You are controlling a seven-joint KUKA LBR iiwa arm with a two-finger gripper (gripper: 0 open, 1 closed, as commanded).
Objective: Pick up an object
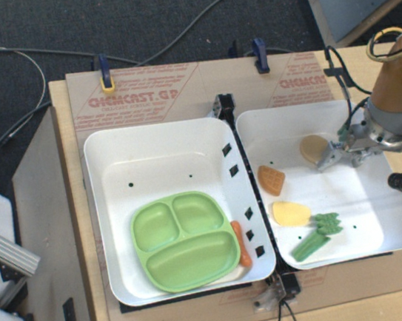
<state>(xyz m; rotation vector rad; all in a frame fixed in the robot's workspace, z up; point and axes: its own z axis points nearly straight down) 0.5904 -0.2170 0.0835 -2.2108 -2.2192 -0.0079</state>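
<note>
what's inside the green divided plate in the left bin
All three compartments of the green divided plate show bare green. An orange carrot-like piece lies outside it, against its right edge. What lies under the plate is covered.

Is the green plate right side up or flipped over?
Right side up: the green plate lies flat in the left bin, its three hollow sections facing up.

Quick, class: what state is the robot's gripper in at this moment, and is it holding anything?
Gripper: cannot be told; it sits low in the right white bin, right beside the round tan cookie-like object, with no object seen between its fingers.
</note>
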